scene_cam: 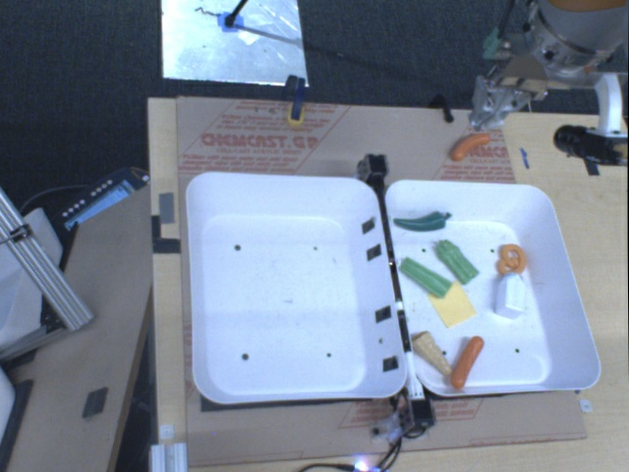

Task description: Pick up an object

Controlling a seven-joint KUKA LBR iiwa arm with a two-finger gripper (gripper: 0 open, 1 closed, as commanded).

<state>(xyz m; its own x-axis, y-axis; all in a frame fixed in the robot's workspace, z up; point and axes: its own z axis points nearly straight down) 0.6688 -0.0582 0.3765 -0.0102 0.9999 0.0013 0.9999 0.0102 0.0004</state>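
Nothing lifted yet: gripper (488,116) far right above desk (256,136), beyond right bin (565,264), finger state impossible to tell, just beside orange sausage (470,147) lying outside; pick left.

red "chemcast gp" print on the brown board (257,138) under the bins
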